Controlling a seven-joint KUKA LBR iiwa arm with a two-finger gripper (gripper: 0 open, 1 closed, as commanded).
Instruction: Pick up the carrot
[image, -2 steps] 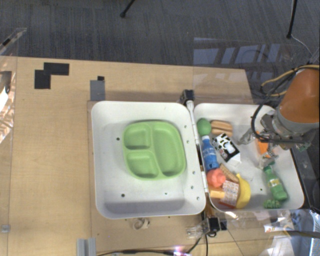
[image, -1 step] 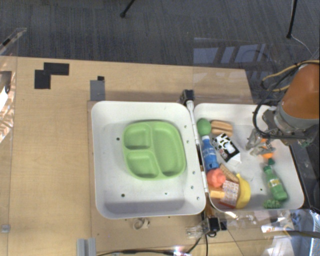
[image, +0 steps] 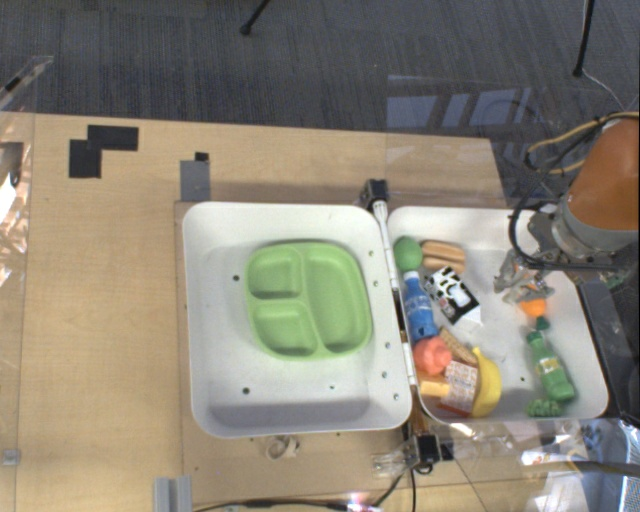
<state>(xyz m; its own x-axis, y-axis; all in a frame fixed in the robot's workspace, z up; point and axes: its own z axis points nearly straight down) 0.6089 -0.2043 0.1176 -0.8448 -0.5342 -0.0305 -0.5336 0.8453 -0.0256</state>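
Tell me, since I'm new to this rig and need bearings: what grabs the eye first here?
The bright green divided plate lies alone in the left bin. The right bin is crowded with toy food, a yellow banana near its front. The claw hangs over an orange carrot toward its right side.

White: both bins, the left bin (image: 215, 330) and the right bin (image: 590, 345). Pale green: the divided tray (image: 305, 298) at the left bin's centre. In the right bin, a green ball (image: 407, 252) at 11 o'clock, a blue tube (image: 418, 310) along the 9 o'clock wall, a black-and-white patched cow (image: 452, 294), a yellow banana (image: 487, 383) at 6 o'clock, a green bottle (image: 548, 368) at 4 o'clock. The carrot (image: 537, 308) is orange. The arm (image: 610, 180) has an orange band over grey.
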